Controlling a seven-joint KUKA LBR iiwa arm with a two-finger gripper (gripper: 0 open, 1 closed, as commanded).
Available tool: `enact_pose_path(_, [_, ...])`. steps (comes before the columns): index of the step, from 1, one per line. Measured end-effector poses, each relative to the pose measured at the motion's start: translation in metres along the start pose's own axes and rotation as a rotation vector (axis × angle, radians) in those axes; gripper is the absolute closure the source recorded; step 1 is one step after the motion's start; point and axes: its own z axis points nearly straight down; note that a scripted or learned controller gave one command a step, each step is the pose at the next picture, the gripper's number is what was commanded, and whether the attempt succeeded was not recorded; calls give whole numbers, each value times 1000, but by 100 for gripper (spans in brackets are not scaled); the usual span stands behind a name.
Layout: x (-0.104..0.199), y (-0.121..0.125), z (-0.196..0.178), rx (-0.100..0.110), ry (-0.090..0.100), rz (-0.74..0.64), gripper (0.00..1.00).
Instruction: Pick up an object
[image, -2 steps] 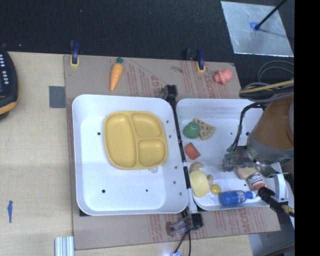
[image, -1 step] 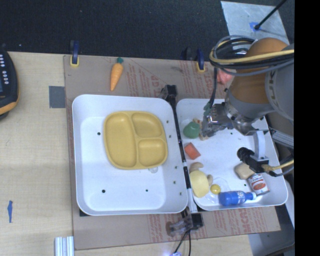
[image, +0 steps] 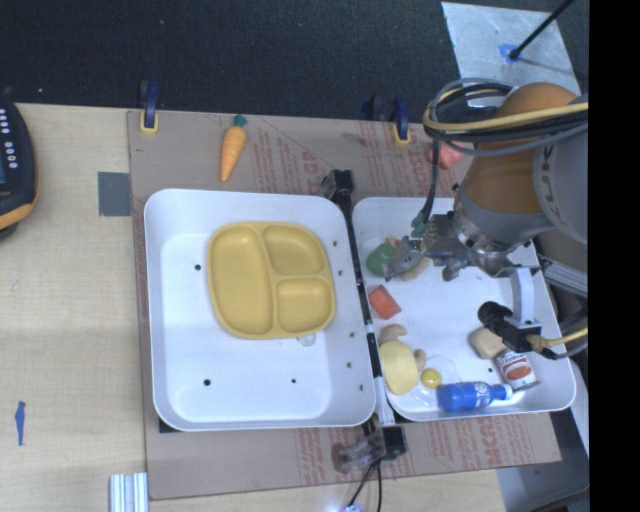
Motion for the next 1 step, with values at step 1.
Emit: enact_pose_path(1, [16, 19, 3, -3, 0, -1, 0])
